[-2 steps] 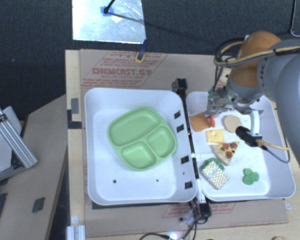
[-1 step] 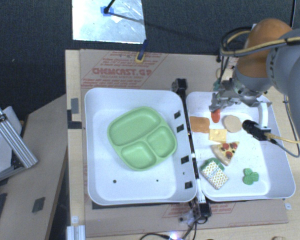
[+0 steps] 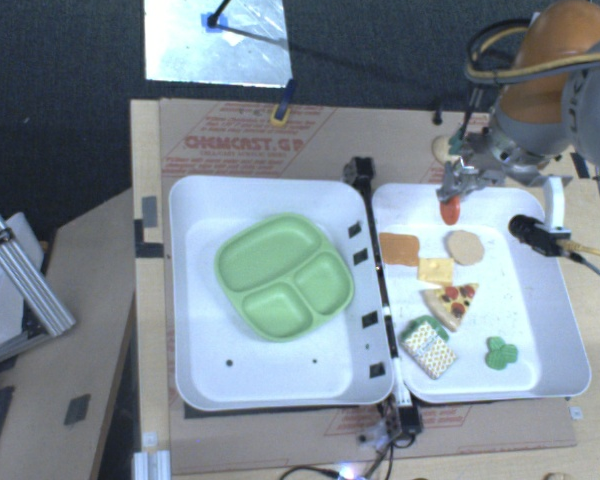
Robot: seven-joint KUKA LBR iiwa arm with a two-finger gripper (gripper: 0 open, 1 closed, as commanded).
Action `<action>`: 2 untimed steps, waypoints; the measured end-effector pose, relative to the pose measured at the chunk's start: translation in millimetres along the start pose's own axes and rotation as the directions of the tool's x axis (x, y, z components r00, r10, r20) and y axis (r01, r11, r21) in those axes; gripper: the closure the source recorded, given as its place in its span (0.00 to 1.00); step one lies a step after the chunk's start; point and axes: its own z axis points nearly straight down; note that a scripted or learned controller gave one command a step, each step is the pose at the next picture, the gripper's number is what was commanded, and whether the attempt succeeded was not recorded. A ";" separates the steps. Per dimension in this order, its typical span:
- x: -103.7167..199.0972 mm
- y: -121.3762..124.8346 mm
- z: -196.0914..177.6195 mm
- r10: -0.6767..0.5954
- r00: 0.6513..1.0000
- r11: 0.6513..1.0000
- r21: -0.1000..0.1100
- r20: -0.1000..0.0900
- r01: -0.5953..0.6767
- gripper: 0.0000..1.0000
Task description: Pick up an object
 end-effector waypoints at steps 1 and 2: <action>0.1 1.2 -14.3 -0.002 1.000 1.000 0.004 -0.001 0.002 1.00; 51.5 -16.6 -25.2 -0.007 1.000 1.000 0.006 -0.003 0.007 1.00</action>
